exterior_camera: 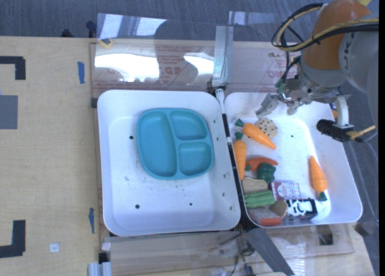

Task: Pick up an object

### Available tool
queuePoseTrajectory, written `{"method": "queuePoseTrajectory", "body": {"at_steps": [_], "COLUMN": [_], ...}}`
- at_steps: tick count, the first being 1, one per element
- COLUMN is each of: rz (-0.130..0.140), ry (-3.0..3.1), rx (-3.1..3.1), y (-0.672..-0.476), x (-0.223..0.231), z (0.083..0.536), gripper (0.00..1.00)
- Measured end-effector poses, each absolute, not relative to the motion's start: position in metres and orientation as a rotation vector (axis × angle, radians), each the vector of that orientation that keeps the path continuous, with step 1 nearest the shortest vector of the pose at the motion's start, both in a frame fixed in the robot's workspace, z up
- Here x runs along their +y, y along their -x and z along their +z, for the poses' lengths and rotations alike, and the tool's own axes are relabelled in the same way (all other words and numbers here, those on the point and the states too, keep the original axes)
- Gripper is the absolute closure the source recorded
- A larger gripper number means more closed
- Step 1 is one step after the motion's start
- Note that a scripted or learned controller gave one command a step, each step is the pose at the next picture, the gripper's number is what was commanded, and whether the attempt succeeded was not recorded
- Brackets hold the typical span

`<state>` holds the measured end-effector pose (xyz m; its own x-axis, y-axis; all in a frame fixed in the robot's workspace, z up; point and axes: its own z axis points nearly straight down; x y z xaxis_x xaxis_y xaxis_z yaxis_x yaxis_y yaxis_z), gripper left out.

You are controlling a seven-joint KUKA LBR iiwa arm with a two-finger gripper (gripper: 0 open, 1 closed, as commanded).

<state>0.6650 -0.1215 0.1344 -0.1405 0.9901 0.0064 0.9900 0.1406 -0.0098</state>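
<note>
Camera view

- We record two white bins side by side on the bench: the left bin (114, 208) and the right bin (343, 202), meeting along a shared middle edge.
- In the left bin we list one teal divided plate (174, 142) with three compartments, lying flat near the bin's centre.
- In the right bin we list a clutter of toy food, mostly along its left wall and front edge.
- A carrot (259, 134) lies tilted near the back left, touching a speckled cookie-like piece (268, 127).
- A second carrot (240, 157) runs along the left wall.
- A third carrot (317, 177) lies apart from the rest, toward the right side.
- A red-and-green vegetable piece (262, 166) sits just beside the second carrot.
- Near the front we note a green piece (257, 198) and a small printed packet (292, 195); finer identity we cannot tell.
- The arm, with its orange band (334, 31), enters from the right.
- The gripper (281, 99) hangs over the back of the right bin, near the first carrot; its fingers look spread apart, with nothing between them.
</note>
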Motion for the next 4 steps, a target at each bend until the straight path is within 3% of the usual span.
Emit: {"method": "queuePoseTrajectory", "body": {"at_steps": [1,2,3,4], "rz": [-0.005,-0.004,-0.004,-0.013], "ry": [2.018,2.046,2.044,2.051], "rx": [-2.414,-2.387,-2.390,-2.394], "y": [-0.636,-0.614,-0.558,-0.561], "x": [-0.108,-0.097,-0.100,-0.100], "z": [0.087,0.087,0.088,0.100], "gripper": [0.00,0.00,0.00,1.00]}}
